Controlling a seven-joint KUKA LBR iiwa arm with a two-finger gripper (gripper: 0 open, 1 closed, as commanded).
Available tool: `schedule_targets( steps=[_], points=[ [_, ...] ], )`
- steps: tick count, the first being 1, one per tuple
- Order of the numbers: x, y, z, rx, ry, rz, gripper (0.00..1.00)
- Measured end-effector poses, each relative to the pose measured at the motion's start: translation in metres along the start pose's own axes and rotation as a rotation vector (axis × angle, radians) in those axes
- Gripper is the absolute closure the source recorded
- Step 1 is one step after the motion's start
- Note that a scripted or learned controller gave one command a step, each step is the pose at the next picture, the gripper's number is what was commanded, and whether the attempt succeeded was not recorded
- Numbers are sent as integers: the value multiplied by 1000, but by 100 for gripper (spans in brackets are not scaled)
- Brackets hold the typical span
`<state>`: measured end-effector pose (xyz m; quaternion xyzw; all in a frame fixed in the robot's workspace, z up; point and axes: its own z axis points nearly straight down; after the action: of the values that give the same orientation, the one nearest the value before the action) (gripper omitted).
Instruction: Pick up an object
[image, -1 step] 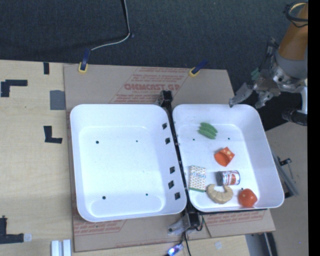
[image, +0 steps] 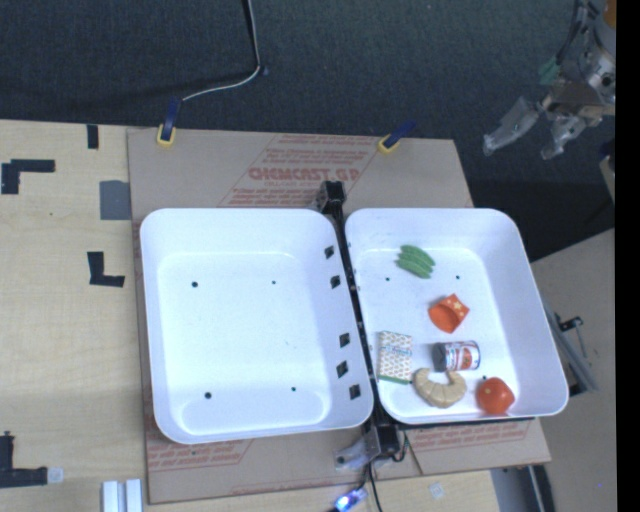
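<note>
While two white bins sit side by side on the counter (image: 60, 300), all the loose things lie in the right bin (image: 500, 225). A green pod (image: 416, 261) lies toward its far side, near the middle. Nearer and to the right of it sits an orange piece (image: 449, 313). Along the near side, from left to right, are a patterned packet (image: 393, 355) by the left wall, a small can (image: 458, 356) on its side, a tan curved piece (image: 439, 388) just nearer than the can, and a red tomato (image: 495, 396) in the near right corner. The left bin (image: 240, 225) shows bare white floor with a few dark dots.

The fingers (image: 530, 130) hang at the far right, above the dark floor beyond the counter, spread apart and pinching nothing. Every object lies well apart from them, nearer and to their left.
</note>
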<state>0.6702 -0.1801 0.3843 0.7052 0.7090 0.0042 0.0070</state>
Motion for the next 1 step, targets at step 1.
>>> schedule_targets(
  steps=[1],
  points=[
    [4, -49, 187, 34, 8, 6, 0]
  ],
)
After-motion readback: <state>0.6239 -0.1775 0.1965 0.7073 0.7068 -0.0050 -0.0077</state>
